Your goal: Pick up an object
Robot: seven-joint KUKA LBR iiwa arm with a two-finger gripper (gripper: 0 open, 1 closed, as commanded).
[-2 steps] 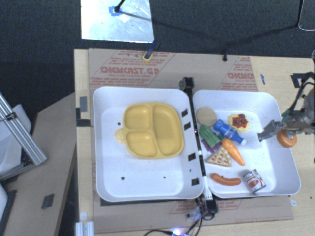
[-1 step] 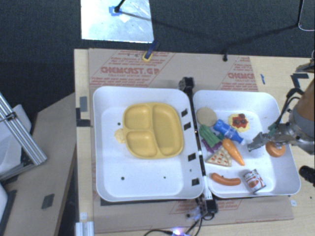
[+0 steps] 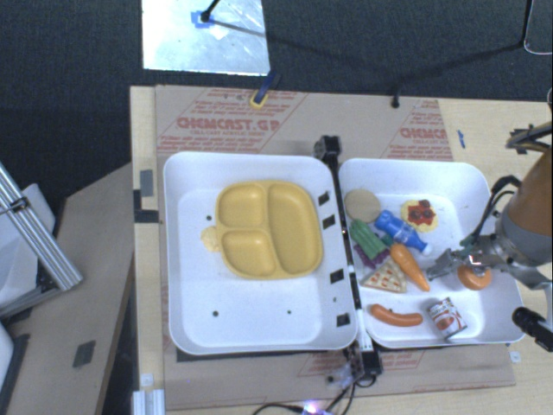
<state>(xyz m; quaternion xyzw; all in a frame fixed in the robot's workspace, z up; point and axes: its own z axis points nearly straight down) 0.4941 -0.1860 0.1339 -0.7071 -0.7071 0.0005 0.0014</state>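
Note:
The right bin [image 3: 471, 180] holds several toy foods. Among them are a tan cookie [image 3: 362, 203], a blue bottle [image 3: 401, 230], a small round pizza [image 3: 420, 214], a purple and green vegetable [image 3: 369, 240], a carrot [image 3: 409, 266], a pizza slice [image 3: 385, 277], a sausage [image 3: 397, 316] and a small can [image 3: 446, 316]. An orange ring-shaped piece [image 3: 474, 277] lies at the bin's right side. My gripper [image 3: 460, 263] hangs low over the right bin, right at that orange ring and just right of the carrot.
In the left bin [image 3: 186, 232] sits a yellow divided plate [image 3: 263, 229] with a small yellow bit [image 3: 208, 237] beside it. A black divider [image 3: 341, 232] runs between the bins. A metal plate [image 3: 206, 24] lies beyond the bench.

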